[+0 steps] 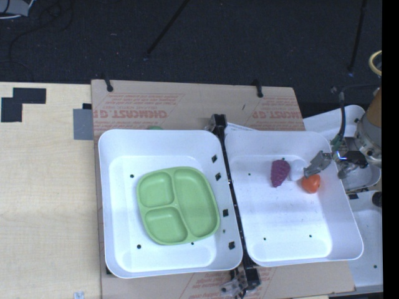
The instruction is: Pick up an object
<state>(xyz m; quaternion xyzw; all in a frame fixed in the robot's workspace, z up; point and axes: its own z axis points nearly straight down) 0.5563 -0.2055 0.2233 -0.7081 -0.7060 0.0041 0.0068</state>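
We log the bench (43, 192): pale wood top with dark square marks at its far left. A cardboard sheet (193, 108) with red print lies flat on it. On the cardboard sit two white bins, touching: the right bin (280, 242) directly under the jaws, the left bin (124, 148) well to their left, its rim against the right bin's
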